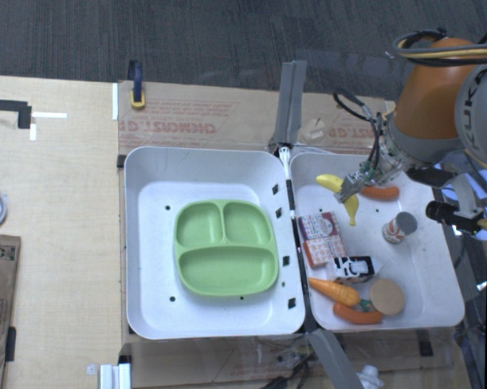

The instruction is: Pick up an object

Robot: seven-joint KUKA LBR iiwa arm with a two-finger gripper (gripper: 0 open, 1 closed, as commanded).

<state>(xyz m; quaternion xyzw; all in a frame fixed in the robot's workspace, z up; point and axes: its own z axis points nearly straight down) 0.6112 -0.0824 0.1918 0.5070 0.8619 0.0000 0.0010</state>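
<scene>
Nothing has been lifted yet as far as the view shows: every item lies on the floor of the right bin (451, 309), so the pick itself is all left to do. The gripper (357, 186) hangs low over the back of that bin, right at the banana (342, 193), which lies against the bin's left rear part with its curved body running from a yellow tip near the divider down toward the middle. The jaws sit just over the banana's upper bend, close enough that they look to be touching or nearly so, but whether they are spread or closed around it I cannot tell; the fruit is not clearly seen between them.

Just beside the gripper, to its right, lies an orange carrot (381, 192). Further forward are a small cup (397, 228), a red-and-white packet (322, 238), a second carrot (334, 291) and a round wooden disc (387, 298). The left bin (147, 226) carries a green divided plate (226, 247), well apart from the arm
</scene>
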